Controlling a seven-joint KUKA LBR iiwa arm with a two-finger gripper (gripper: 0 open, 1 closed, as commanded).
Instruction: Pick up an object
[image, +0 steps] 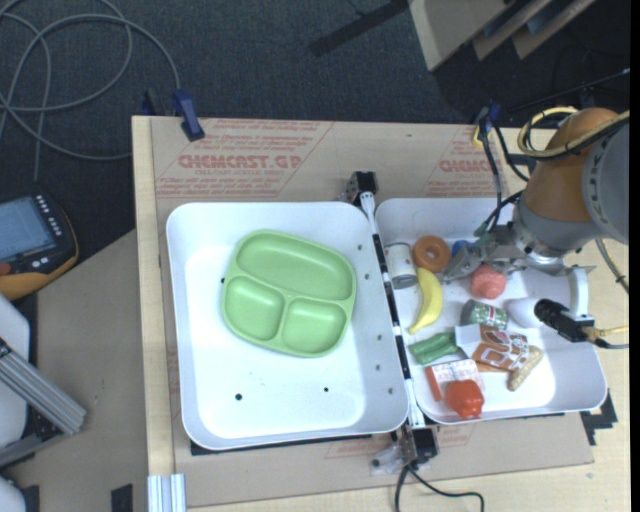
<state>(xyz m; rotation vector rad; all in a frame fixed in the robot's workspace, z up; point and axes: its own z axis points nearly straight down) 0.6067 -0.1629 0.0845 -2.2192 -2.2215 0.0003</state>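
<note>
Red toy vegetable (465, 398) at the near edge of the right bin (585, 385), next to a small red-and-white packet (443, 375). Further back in the same bin: green block (433, 347), printed snack pack (500, 350), tan bread-like piece (523, 368), banana (428, 300), orange ring (432, 252), grey can (400, 268) against the dividing wall. Left bin (190, 330) carrying just a green divided plate (290, 295).

Gripper (480, 262) low over the back of the right bin, directly above or on the pink-red ball (488, 282), with the orange ring just to its left. Open or closed: cannot tell, wrist and body block the tip. Ball possibly touched already, but nothing visibly lifted or held.

Step in hand, by judgement: descent onto a pick, ball as likely target. No grasp confirmed yet.

Next move calls for: closing squarely across the ball, then a straight lift clear of the bin wall. Round shape, so prone to rolling or squirting out under an off-centre pinch. Tight neighbours too: ring and snack pack near enough to get nudged or caught.
</note>
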